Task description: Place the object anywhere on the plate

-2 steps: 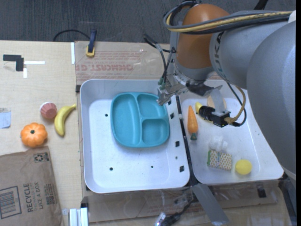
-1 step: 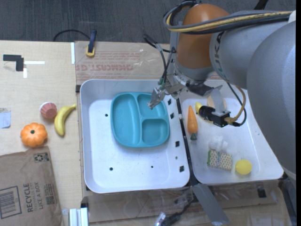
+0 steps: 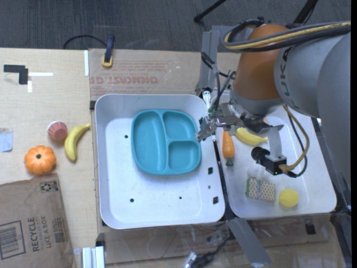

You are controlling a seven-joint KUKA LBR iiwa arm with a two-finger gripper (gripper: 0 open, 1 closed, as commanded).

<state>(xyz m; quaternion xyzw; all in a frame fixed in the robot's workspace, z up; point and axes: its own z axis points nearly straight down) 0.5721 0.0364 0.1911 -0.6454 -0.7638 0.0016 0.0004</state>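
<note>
Here the end effector point(image 3: 215, 121), grip state unclear, hangs at the plate's point(image 3: 165, 141) right edge beside the carrot point(image 3: 228, 145); left cardboard point(image 3: 30, 225) reads "RECYCLE".

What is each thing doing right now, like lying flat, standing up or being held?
Plate: lying flat in the left bin, nothing on it.
Carrot: lying in the right bin, near its left wall.
Banana: lying in the right bin, partly under the arm.
Yellow ball: resting in the right bin.
Sponge: lying flat beside the ball.
Pumpkin: upright on the bench.
</note>
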